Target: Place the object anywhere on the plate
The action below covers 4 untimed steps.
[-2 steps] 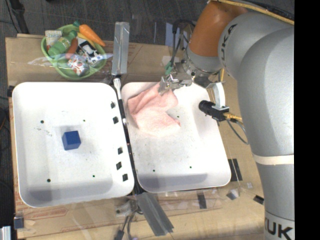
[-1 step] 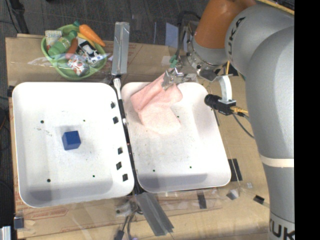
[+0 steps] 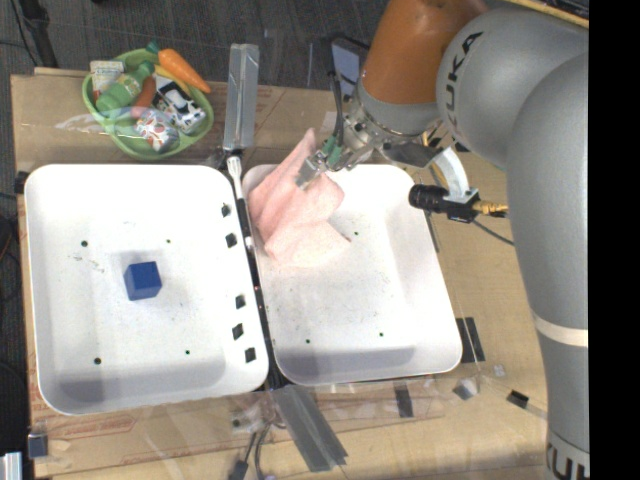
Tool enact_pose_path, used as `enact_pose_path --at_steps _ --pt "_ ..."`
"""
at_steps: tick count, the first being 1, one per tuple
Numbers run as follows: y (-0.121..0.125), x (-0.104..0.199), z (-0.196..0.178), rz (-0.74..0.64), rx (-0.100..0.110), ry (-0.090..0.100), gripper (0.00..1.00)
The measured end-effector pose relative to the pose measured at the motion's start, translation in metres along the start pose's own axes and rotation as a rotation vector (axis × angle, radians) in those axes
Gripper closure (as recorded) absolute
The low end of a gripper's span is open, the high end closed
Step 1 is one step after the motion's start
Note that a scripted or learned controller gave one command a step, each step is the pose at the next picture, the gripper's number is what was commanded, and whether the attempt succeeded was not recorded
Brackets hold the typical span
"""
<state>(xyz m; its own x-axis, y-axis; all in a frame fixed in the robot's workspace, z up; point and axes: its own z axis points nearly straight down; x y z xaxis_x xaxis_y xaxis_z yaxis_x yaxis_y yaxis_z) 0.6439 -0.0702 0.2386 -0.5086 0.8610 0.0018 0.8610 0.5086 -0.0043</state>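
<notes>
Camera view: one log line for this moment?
hand: at pink cloth, far end of right bin | blue cube: left bin | plate: none seen

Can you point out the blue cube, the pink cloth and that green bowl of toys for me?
blue cube (image 3: 143,279): camera view, its top face.
pink cloth (image 3: 295,218): camera view, middle of the crumpled fabric.
green bowl (image 3: 130,146): camera view, its front rim.

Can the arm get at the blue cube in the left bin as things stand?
Probably yes. The blue cube sits alone on the left bin's floor, open from above. The pincer is over the right bin, at the pink cloth.
</notes>
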Motion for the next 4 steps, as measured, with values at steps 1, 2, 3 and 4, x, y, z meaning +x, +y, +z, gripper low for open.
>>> enact_pose_path --at_steps 1,2,3,4 --pt "0.014 0.039 0.008 -0.403 0.000 0.000 1.00" --pt "0.033 0.092 0.015 -0.807 0.000 0.000 1.00" --pt "0.052 0.139 0.019 -1.039 0.000 -0.002 1.00" --pt "0.058 0.189 0.008 -1.042 0.000 -0.002 1.00"
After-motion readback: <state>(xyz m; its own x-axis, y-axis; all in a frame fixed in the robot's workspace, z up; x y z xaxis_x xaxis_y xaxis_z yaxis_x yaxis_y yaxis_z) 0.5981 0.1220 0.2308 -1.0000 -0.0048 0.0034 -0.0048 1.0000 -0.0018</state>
